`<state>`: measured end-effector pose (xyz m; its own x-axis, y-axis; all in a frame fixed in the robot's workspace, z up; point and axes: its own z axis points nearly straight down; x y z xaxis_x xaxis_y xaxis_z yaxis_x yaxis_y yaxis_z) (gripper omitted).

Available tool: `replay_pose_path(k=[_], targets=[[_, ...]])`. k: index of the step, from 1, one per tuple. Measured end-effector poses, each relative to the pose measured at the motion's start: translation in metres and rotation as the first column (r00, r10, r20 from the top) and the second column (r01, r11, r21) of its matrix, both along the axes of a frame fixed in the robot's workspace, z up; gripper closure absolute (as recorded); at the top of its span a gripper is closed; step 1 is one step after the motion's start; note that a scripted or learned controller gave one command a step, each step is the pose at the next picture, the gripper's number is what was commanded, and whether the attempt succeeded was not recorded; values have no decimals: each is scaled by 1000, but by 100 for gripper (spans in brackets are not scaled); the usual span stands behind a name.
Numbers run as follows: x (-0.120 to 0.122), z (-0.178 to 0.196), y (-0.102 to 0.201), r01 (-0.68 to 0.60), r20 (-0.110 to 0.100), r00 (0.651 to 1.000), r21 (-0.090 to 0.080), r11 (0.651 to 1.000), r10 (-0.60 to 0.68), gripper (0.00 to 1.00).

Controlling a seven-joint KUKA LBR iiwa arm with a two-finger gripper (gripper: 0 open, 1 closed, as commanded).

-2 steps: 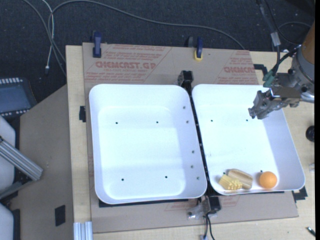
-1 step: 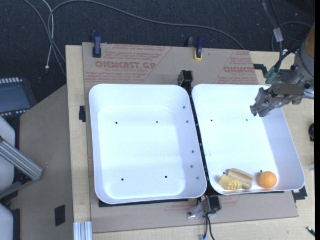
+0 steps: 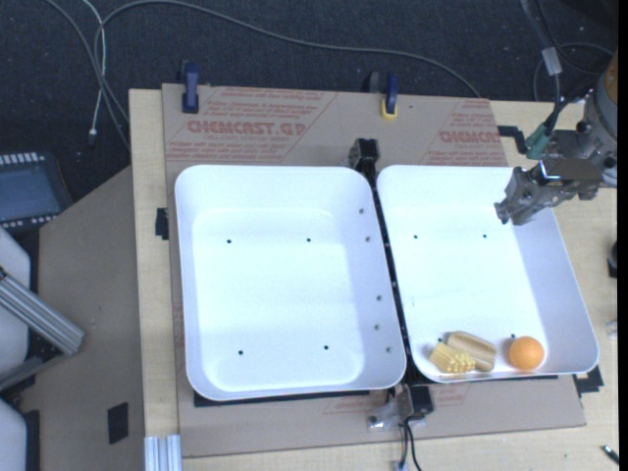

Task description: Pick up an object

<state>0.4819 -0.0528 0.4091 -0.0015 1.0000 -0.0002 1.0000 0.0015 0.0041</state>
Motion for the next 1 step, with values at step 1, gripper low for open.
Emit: replay_pose_path(k=[1], targets=[[0, 10, 0, 0, 1, 1000, 0, 1000, 0, 100]])
